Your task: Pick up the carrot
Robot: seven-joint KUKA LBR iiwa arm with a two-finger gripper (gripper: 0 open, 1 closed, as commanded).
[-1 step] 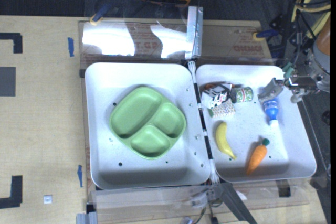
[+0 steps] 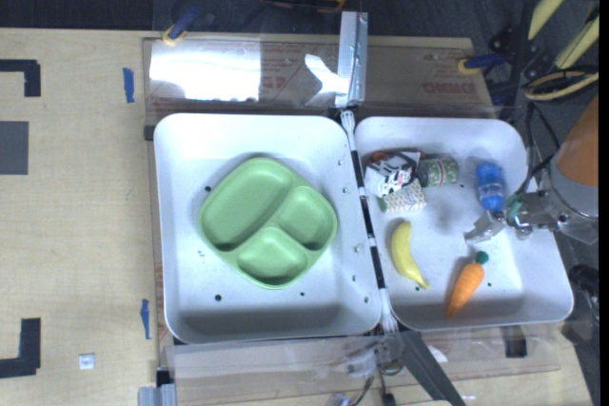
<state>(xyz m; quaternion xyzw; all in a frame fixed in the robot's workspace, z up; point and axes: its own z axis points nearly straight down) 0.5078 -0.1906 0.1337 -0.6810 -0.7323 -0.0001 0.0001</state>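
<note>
An orange carrot (image 2: 464, 285) with a small green top lies near the front of the right bin (image 2: 542, 295), slanting toward the front left. My gripper (image 2: 487, 225) reaches in from the right edge and hangs just above and behind the carrot's green top, a little to its right. Nothing shows between its fingers, and the carrot rests on the bin floor apart from them.
In the right bin also lie a yellow banana (image 2: 407, 254) left of the carrot, a blue bottle (image 2: 489, 185), a small green-labelled can (image 2: 439, 171) and a black-and-white packet (image 2: 395, 181). The left bin (image 2: 181, 204) holds a green divided plate (image 2: 268, 220).
</note>
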